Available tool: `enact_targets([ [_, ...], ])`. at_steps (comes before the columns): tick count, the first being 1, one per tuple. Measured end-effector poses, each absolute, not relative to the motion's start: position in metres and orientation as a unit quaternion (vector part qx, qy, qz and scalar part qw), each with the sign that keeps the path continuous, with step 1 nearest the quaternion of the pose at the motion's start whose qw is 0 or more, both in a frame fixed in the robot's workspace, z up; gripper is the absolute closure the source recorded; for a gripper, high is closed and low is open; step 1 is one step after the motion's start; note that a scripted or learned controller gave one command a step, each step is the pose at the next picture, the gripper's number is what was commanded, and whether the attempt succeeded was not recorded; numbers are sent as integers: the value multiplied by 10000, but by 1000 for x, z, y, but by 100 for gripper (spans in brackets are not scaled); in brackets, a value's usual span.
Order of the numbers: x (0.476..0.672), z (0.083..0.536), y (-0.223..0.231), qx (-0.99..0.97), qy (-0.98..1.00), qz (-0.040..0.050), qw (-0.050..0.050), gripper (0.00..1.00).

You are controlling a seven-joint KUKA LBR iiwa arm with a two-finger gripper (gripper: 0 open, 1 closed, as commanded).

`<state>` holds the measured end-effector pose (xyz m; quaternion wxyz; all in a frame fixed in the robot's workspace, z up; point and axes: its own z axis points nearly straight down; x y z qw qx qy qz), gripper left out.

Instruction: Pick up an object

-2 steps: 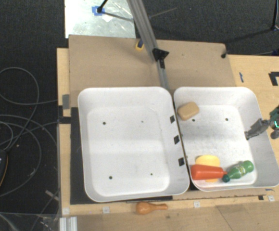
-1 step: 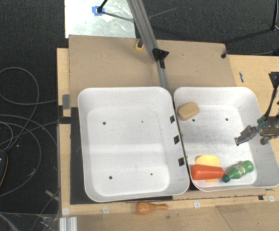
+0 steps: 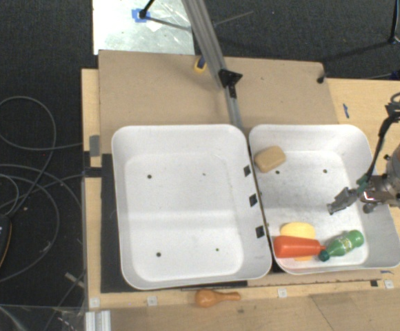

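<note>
The right bin (image 3: 338,138) holds several objects. A tan bread-like lump (image 3: 270,158) lies near its back left corner. Along its front wall sit a yellow piece (image 3: 299,230), an orange carrot (image 3: 295,247) and a green bottle (image 3: 342,245) lying on its side. My gripper (image 3: 352,204) hangs over the right part of this bin, just above and behind the green bottle. It looks open, with nothing between its fingers.
The left bin (image 3: 179,136) sits beside the right one, joined by dark clips (image 3: 253,200). A tan pear-shaped object (image 3: 217,296) lies on the bench in front of the bins. A slanted metal pole (image 3: 210,43) crosses behind them.
</note>
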<state>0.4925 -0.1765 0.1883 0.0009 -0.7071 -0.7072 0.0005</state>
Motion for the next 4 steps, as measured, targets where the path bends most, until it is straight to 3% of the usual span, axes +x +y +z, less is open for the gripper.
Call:
enact_targets([
  [1, 492, 146, -180, -7072, -7071, 5, 10, 0],
  [2, 494, 159, -181, -7067, -7075, -9, -20, 100],
  [4, 492, 265, -193, -7052, -7090, -14, -35, 100],
])
